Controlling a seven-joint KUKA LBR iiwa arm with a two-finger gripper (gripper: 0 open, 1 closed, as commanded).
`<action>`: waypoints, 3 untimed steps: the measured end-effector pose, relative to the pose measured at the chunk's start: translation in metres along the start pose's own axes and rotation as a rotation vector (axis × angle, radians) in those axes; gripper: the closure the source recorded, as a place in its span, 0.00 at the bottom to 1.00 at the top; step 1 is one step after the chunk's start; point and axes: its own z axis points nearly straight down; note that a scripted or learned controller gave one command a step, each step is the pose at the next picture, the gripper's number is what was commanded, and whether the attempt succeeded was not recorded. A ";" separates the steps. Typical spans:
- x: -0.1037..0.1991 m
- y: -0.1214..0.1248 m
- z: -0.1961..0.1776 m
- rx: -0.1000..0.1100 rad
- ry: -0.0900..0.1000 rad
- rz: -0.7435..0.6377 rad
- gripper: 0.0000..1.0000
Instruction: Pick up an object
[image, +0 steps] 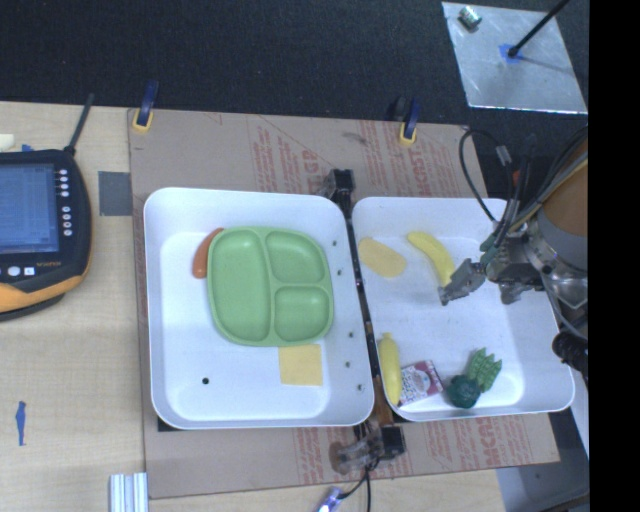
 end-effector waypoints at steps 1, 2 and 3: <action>-0.014 0.056 -0.075 -0.002 -0.002 0.001 0.00; -0.023 0.109 0.012 0.002 -0.002 -0.001 0.00; -0.058 0.141 0.082 0.002 -0.003 0.001 0.00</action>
